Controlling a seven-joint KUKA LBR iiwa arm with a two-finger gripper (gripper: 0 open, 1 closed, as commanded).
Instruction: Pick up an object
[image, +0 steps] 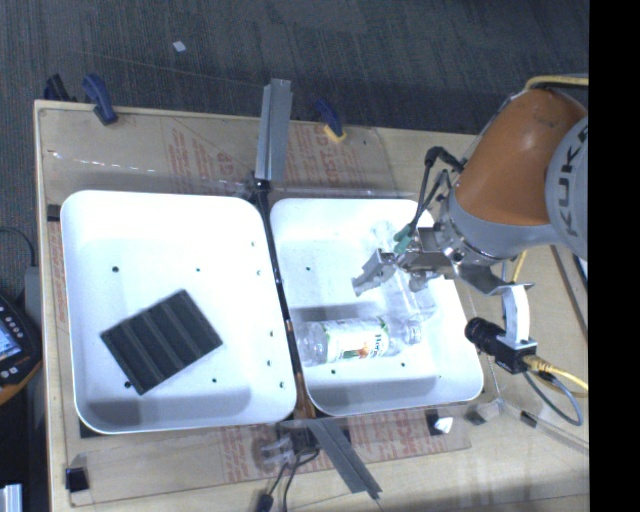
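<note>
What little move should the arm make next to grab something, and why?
Probably a short move down and toward the near side of the right white bin. The gripper hangs above that bin, while the clear plastic bottle with the green and orange label lies on its side just nearer the bin's front wall. Another clear, crumpled plastic item sits right beside it, so this is a guess.
</note>
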